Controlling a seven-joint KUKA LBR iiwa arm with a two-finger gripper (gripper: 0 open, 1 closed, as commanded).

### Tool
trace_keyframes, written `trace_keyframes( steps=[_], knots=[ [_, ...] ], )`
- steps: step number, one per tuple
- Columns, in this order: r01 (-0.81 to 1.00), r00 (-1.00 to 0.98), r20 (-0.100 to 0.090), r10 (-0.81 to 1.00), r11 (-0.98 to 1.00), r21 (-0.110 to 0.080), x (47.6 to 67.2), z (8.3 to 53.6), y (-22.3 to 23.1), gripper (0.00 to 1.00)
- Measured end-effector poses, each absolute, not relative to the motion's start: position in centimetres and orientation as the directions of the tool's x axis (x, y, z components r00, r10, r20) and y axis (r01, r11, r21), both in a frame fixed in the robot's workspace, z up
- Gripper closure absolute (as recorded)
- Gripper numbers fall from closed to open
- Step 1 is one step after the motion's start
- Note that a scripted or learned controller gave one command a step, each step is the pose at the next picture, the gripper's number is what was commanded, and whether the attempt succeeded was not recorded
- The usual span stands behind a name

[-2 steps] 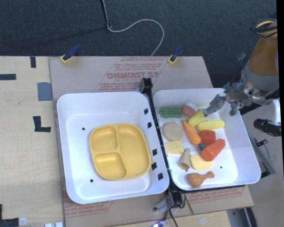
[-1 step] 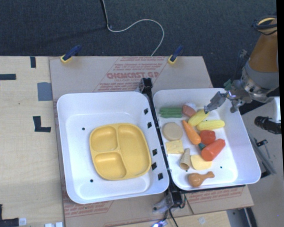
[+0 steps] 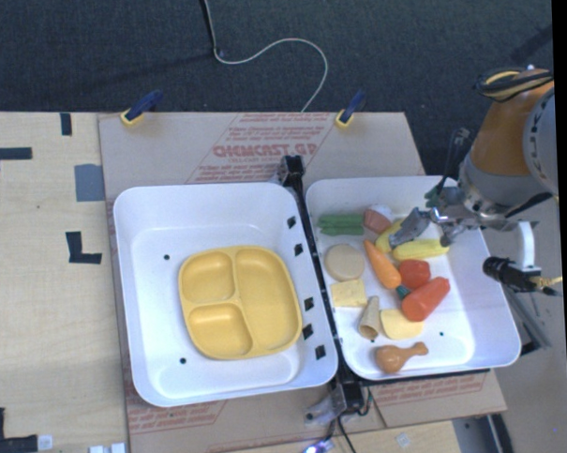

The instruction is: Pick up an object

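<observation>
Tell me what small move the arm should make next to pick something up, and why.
Probably lower the claw a little onto the yellow piece right beneath it. The claw sits in the upper part of the right bin, over crowded toy food, with the carrot and red pieces close by. A short, straight descent seems least likely to disturb those neighbours.

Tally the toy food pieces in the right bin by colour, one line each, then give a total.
In the right bin, partly under the gripper:
Green: 1, the long piece
Orange: 1, the carrot
Red: 3, tomato, sausage, pink-red piece
Yellow: 3, two flat wedges and the banana-like piece
Tan or brown: 3, round disc, cone, drumstick
Total: 11
</observation>
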State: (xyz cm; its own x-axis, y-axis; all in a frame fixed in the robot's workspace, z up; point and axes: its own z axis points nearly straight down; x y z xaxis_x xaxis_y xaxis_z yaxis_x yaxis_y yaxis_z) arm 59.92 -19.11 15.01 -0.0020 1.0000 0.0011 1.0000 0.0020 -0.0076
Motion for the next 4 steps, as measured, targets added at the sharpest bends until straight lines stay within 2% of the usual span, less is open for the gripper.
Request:
trace_keyframes(
  steps=[1,2,3,4],
  knots=[
    [1.000,-0.001,-0.002,1.000,0.001,-0.001,59.7,10.7,-19.7,0.00],
    [1.000,0.000,-0.005,1.000,0.000,0.019,60.3,9.2,-19.7,0.00],
    [1.000,-0.003,-0.003,1.000,0.003,0.002,59.8,9.5,-19.6,1.00],
    [1.000,-0.001,-0.001,1.000,0.001,0.004,59.4,15.7,-19.2,1.00]
  ],
)
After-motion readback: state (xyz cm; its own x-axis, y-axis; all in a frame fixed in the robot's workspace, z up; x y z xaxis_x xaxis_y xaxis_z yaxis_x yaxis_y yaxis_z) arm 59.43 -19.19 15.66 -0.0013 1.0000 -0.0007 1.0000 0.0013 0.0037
